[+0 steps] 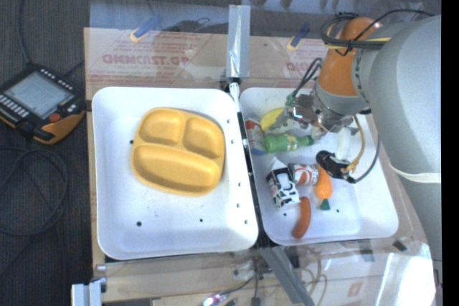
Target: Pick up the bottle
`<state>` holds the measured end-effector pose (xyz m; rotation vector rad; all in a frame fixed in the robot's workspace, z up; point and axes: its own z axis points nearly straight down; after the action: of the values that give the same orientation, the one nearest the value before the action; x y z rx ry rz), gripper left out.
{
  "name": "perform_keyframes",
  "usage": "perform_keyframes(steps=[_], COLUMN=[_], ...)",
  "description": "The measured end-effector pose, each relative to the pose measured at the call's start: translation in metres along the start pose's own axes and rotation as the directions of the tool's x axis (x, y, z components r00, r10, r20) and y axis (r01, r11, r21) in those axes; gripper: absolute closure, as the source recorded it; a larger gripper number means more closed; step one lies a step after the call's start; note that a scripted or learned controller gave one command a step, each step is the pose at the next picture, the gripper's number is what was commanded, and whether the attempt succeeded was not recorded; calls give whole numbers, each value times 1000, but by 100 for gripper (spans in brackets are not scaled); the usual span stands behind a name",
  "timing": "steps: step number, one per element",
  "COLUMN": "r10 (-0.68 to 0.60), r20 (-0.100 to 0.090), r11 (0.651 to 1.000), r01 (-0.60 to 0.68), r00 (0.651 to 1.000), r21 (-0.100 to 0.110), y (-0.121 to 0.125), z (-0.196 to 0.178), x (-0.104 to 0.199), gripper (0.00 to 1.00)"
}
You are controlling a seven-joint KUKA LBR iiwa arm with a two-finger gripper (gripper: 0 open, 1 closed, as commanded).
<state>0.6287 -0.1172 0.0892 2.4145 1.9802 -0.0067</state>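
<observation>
Near the frame's lower right, a sausage [302, 218] and carrot [324, 185] in the right bin [373, 222]; farther up, green bottle [285, 142] lying flat, tool [307, 120] just above, approach under way, grip state impossible to tell, next needing descent and closure.

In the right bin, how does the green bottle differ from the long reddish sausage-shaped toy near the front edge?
The green plastic bottle lies across the right white bin near its back, while the reddish sausage-shaped toy lies at the front, pointing almost front to back. The bottle is green and thicker; the sausage is red-orange and slimmer. The bottle sits right beside the gripper; the sausage lies far from it. Both lie flat in the same bin.
</observation>
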Motion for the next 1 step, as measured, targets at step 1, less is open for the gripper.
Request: perform_keyframes(steps=[1], r10=[-84], r20=[-10], r11=[996], r01=[84], r00=[996], r21=[-2], y=[-33], z=[-2], x=[6], gripper=[0])
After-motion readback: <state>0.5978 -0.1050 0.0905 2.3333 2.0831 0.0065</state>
